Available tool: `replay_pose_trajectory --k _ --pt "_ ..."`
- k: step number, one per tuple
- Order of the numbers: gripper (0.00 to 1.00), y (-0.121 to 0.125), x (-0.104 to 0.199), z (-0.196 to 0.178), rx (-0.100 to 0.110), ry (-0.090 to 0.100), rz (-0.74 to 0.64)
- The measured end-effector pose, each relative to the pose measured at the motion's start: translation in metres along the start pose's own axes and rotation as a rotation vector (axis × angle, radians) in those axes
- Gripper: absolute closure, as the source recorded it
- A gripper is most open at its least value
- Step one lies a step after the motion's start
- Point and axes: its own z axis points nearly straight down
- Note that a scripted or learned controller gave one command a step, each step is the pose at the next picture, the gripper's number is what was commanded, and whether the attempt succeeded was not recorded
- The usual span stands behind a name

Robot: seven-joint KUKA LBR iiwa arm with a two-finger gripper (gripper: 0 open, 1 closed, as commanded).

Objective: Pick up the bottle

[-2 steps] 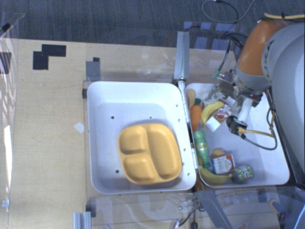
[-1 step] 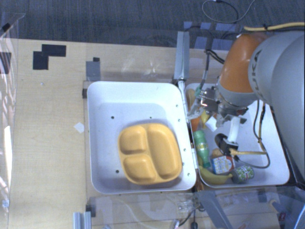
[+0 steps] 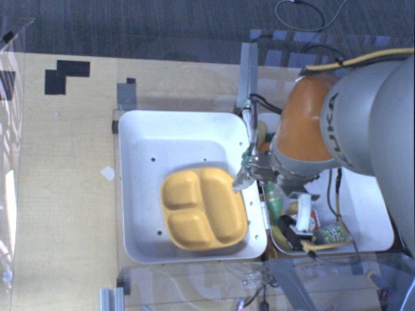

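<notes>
A small green bottle [image 3: 275, 203] lies at the left end of the right bin [image 3: 373, 229], close to the wall between the two bins. The gripper [image 3: 262, 175] hangs directly over it, just below the arm's orange band [image 3: 305, 125], and the wrist hides the bottle's upper part. I cannot see whether anything is between the gripper's tips.
A yellow divided plate [image 3: 203, 207] lies in the left bin [image 3: 139, 141]. Beside the bottle in the right bin are a yellow banana [image 3: 284, 234], a white object [image 3: 303, 215] and a green-labelled packet [image 3: 333, 232]. The grey arm [image 3: 376, 122] covers most of the right bin.
</notes>
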Motion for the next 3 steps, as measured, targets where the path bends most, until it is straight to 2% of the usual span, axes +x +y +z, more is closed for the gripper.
replay_pose_trajectory --k 1,2,3 --pt "0.0 0.018 0.002 0.0 -0.002 0.0 -0.128" --pt "0.0 -0.021 0.027 0.0 0.0 0.0 -0.196" --pt "0.0 -0.003 -0.065 0.0 -0.002 -0.001 -0.166"
